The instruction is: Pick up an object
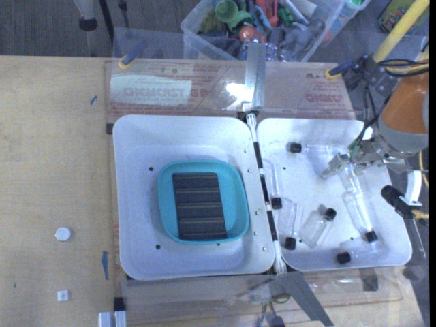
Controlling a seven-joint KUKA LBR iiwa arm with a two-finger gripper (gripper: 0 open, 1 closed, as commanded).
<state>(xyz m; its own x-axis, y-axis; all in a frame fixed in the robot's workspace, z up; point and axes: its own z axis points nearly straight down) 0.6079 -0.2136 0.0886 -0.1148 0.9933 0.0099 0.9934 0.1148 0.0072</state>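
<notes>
Where the arm (406, 107) reaches in over the right bin's (388, 257) right edge: gripper (345, 163) low above the far half of that bin, state not discernible, whether apart, together or clamped. Scattered across the same bin, clear bottles with black caps: one (308, 150) near the far edge, one (272, 184) along the left edge, two (317, 225) toward the near edge, one (358, 208) just below the gripper. Centred in the left bin (136, 142), teal tray (235, 196) carrying a dark ribbed block (199, 206). Beyond the bins' far edges, plastic box of toys (272, 12).
</notes>
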